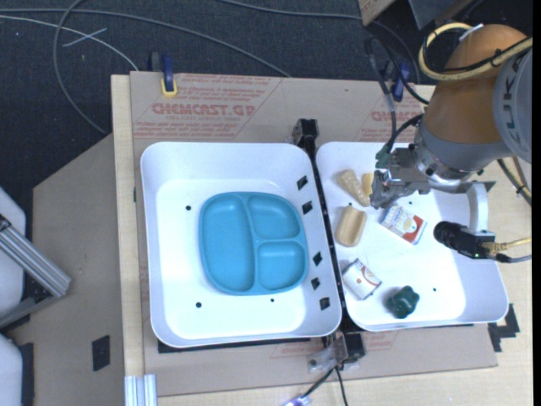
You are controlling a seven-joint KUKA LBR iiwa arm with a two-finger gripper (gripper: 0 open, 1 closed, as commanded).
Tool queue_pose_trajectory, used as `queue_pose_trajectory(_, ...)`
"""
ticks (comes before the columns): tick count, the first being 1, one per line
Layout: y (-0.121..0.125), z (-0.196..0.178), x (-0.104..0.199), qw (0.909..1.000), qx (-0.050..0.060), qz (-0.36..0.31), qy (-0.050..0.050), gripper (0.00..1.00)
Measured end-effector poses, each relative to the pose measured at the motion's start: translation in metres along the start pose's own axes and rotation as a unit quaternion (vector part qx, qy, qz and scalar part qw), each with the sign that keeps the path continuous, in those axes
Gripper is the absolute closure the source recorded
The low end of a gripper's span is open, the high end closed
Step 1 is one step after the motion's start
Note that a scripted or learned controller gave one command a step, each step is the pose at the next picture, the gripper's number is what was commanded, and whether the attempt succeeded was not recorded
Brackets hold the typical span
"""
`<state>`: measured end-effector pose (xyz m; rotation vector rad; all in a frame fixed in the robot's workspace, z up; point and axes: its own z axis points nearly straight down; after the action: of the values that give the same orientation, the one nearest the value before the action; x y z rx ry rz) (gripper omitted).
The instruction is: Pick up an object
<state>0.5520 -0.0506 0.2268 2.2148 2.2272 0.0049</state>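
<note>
You have two white bins side by side on the bench point(211, 358), and the black divider point(319, 227) between them is your landmark.

Left of the divider, the left bin point(161, 184) holds one thing: a blue plate point(252, 242) with three compartments, lying flat near the bin's middle.

Right of the divider, the right bin point(482, 299) holds the loose items. Nearest the divider, toward its far end, lies a tan roll-shaped piece point(351, 184). Just below that, still close to the divider, is a tan cylinder point(350, 226) lying on its side. Further down the divider's length sits a small white and red box point(361, 278), and beyond it, away from the divider, a dark green lump point(403, 301). A white packet with red print point(402, 223) lies further from the divider than the tan cylinder.

The gripper point(387, 189) is low in the right bin, just above that packet and beside the tan roll. You cannot tell from here whether it is spread or closed, and nothing is plainly caught in it. The arm point(473, 83) leans in over the right bin's far side.
</note>
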Motion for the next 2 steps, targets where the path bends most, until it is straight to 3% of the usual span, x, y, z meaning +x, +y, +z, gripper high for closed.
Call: queue_pose_trajectory(2, 0.041, 0.011, 0.093, 1.0, 0.0, 0.0, 0.0, 1.0)
